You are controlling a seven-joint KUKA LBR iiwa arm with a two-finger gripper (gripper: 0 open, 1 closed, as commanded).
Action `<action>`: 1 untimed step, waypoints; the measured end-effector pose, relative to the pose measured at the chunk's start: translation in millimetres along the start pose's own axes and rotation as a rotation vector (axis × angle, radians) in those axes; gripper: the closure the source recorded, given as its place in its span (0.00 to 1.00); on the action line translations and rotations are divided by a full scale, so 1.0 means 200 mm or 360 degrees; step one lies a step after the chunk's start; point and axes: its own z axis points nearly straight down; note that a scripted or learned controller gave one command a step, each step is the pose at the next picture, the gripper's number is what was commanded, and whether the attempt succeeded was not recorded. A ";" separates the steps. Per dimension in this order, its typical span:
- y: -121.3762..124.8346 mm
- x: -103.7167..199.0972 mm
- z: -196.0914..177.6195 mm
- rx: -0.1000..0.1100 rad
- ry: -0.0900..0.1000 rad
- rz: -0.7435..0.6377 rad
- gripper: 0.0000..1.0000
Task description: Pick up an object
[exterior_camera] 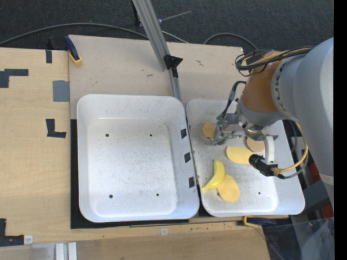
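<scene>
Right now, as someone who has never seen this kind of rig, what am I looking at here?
One camera looks down at a slant on a wooden bench with two shallow white bins. The grey arm with an orange band is a robot reaching in from the right; its gripper hangs low over the right bin. That bin holds yellow pieces: a banana shape, a small round piece beside the gripper, and flat ovals. Nothing is visibly held. The left bin sits alongside.

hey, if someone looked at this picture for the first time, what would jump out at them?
Probably the big grey arm with its orange band, reaching in from the right over the right bin. Next, the yellow pieces in that bin: a banana near its front, with rounder pieces beside it. The left bin is a large white shape alongside.
</scene>
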 end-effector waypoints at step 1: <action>0.04 0.00 -0.22 -0.0005 0.0000 0.0003 1.00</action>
